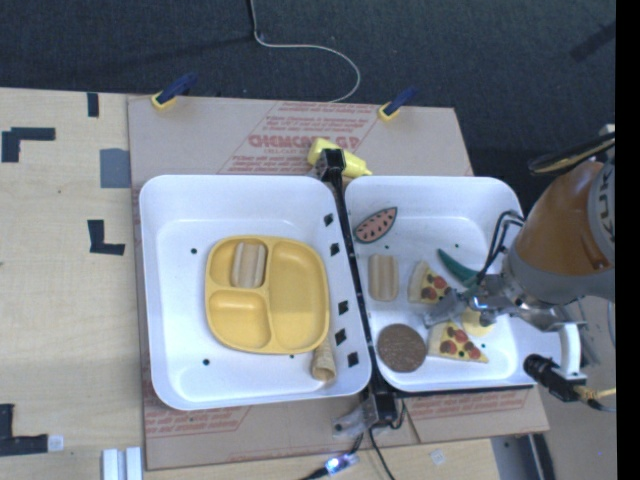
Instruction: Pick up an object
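Even, bright overhead light; soft shadows inside white bins (160, 268); mild overall softness, slight glare on rims.

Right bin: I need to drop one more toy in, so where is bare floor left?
Right bin: bare along the far wall, right of the watermelon slice. Crowded near the front, where the tool, two pizza slices and the brown disc sit.

Two pizza slices (444, 313) lie flat in right bin; toppings up, near front wall.
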You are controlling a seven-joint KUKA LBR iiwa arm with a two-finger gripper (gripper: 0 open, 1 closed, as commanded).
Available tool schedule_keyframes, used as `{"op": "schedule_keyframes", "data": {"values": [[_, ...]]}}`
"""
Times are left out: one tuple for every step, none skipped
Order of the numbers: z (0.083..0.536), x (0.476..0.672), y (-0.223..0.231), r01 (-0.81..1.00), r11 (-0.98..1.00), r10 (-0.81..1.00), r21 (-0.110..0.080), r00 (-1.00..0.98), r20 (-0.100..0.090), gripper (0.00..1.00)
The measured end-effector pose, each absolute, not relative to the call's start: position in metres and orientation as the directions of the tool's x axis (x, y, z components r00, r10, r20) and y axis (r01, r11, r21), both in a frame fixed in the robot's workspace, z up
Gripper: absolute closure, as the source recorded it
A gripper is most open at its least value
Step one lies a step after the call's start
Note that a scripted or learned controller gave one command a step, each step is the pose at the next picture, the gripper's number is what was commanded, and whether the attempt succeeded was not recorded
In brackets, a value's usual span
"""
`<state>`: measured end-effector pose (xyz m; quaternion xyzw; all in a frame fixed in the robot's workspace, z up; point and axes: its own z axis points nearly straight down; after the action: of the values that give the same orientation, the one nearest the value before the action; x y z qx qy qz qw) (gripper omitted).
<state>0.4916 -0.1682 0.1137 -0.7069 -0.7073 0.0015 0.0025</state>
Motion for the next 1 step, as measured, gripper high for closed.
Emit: {"op": "schedule_keyframes", "data": {"values": [[0.0844,0.4917,-0.168,1.0,0.001,1.0,-0.001,-0.001,-0.001,0.0]]}}
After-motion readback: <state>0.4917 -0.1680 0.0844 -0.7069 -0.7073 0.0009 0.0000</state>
